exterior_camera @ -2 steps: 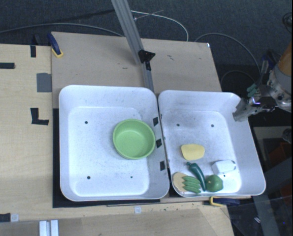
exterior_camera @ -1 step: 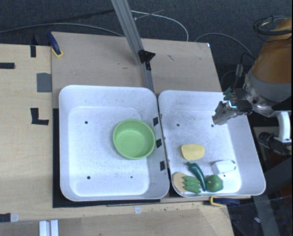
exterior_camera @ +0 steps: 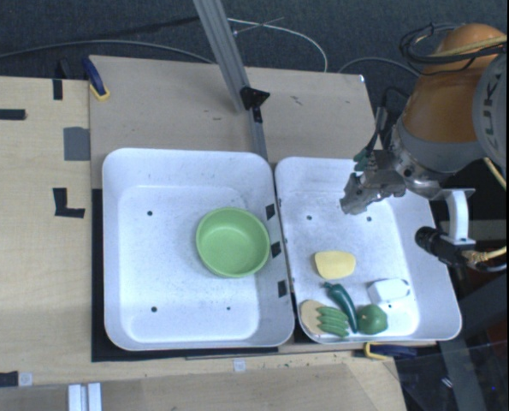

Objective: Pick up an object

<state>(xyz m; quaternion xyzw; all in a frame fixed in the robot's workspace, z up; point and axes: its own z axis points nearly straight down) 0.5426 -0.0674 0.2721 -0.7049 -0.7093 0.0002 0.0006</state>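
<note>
Now the hand (exterior_camera: 358,197) hangs over the far part of the right-hand bin (exterior_camera: 298,178), and from where I stand I cannot tell how it is set; nothing shows in its grip. Every candidate sits nearer the camera than the hand. Closest to it is a yellow lump (exterior_camera: 334,265), rounded and smooth, probably light plastic and apt to roll, so I'd squeeze it across its short width. Beyond that, a dark green pepper-like piece (exterior_camera: 343,300) lies slantwise, touching a green ball (exterior_camera: 372,319) and a leafy green toy (exterior_camera: 329,320) at the bin's near edge, crowded and awkward. A small white object (exterior_camera: 389,290) rests just beside them, hard to read against the white floor. Off to the hand's far side, in the other bin (exterior_camera: 126,255), a green bowl (exterior_camera: 232,241) sits alone, stiff and best taken by its rim. Both bins rest on a pale wooden tabletop (exterior_camera: 32,229); cables trail over dark carpet behind.
</note>
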